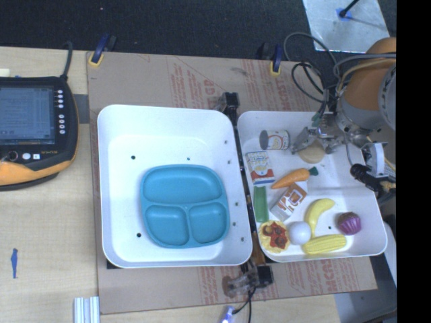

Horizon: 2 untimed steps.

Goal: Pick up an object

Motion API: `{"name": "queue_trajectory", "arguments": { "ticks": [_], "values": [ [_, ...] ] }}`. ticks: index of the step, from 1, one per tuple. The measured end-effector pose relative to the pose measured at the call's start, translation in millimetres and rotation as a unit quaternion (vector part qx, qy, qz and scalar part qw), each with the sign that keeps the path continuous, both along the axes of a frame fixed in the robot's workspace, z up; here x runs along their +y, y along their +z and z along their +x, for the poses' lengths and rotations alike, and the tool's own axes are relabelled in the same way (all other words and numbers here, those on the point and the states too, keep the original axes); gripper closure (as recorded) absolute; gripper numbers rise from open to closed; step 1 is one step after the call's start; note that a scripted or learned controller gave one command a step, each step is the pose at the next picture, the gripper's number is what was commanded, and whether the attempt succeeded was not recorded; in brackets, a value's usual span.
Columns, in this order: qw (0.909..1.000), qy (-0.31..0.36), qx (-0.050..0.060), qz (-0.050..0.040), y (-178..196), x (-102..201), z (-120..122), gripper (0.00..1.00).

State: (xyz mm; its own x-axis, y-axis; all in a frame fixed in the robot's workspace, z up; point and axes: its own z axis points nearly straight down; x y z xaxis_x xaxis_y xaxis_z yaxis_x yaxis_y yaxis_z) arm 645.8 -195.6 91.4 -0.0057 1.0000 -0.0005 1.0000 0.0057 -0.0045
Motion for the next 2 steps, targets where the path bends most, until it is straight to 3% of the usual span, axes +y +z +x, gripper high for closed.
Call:
{"name": "queue_trajectory", "arguments": {
  "ticks": [1, 2],
  "values": [
    [1.0, 0.0, -0.002, 0.0001, 1.1, -9.8, 11.1, 0.0],
    [1.0, 0.0, 0.0, -0.0001, 0.6, 16.6, -8.6, 0.0]
  ]
}}
